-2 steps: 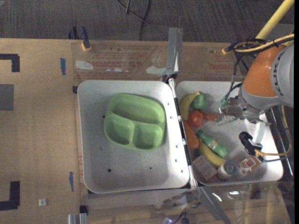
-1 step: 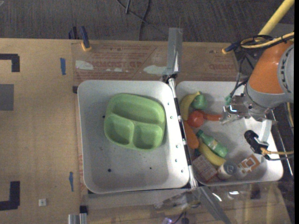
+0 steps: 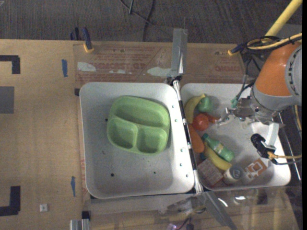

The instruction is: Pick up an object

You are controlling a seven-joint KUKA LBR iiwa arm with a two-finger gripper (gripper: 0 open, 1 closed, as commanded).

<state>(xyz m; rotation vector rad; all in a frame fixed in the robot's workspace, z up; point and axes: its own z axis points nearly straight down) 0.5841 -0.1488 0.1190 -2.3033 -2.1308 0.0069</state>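
1. Flat tan wooden bench (image 3: 38,143), blue tape scraps and black corner marks on its surface.
2. Left shallow white plastic bin (image 3: 132,174), rounded corners, smooth floor with a few dark specks.
3. Inside it, pale green moulded plastic tray (image 3: 139,124) with three compartments, lying flat and slightly turned, in the upper half.
4. Right shallow white plastic bin (image 3: 280,174), touching the left one along a metal divider.
5. Toy clutter along its left side: curved yellow banana with green tip (image 3: 193,107) at top; glossy red round tomato (image 3: 201,122) just below; elongated orange carrot shape (image 3: 196,141) against the wall; green bottle with yellow band (image 3: 219,149); second yellow banana (image 3: 217,161) underneath; brown boxy packet (image 3: 210,172); small white-and-orange carton (image 3: 256,167) near the lower edge.
6. Grey arm with orange band (image 3: 274,78) entering from right, wrist bent down over the right bin.
7. Metallic pincer (image 3: 229,117) low, pointing left, just beside the tomato; nothing seen between the fingers; width cannot be told.
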